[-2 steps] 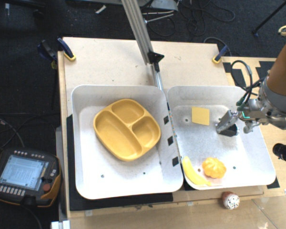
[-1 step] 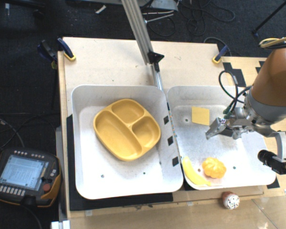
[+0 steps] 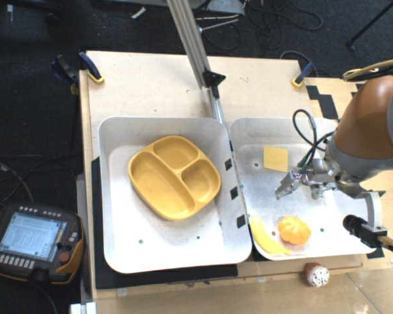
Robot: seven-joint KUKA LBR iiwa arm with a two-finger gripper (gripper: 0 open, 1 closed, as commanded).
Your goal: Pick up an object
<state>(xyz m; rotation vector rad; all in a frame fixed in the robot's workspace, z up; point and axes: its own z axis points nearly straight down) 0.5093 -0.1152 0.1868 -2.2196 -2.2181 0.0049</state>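
Note:
In the right bin [image 3: 354, 244] lie a flat pale-yellow square [image 3: 275, 158] near the back, a round orange fruit [image 3: 293, 230] near the front, and a yellow banana [image 3: 264, 237] against the front-left rim. My gripper [image 3: 302, 189] hangs over the middle of this bin, between the square and the orange fruit, touching neither. Its fingers [image 3: 287, 186] stand apart with nothing between them. The left bin [image 3: 118, 175] bears a yellow divided plate [image 3: 175, 176].
A small white speckled ball [image 3: 318, 275] rests on the bench in front of the right bin. A slanted metal pole [image 3: 195, 44] rises behind the bins. A teach pendant [image 3: 33, 241] lies off the bench at the lower left.

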